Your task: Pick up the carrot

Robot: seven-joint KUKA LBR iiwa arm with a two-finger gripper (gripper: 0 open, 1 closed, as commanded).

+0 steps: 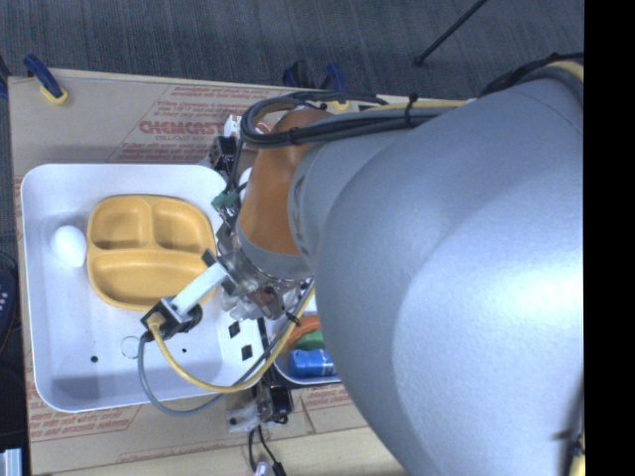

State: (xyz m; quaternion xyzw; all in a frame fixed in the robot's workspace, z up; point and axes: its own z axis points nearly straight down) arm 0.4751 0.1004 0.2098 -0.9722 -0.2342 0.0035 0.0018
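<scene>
Currently | left bin (60, 365): one yellow plate (149, 251), one white ball (68, 246) counted | one blue item (313, 364) beside arm (446, 266) | jaws: state cannot be told

You can see the carrot (307, 323) only as a small orange sliver in the lower middle of the frame. It lies in the right-hand bin (286, 371), close to that bin's left edge. The grey arm (446, 266) covers most of it, so you cannot tell its length, its shape or which way it points. A green patch sits just under the orange, touching it. Whether that is the carrot's leafy end, you cannot tell.
</scene>
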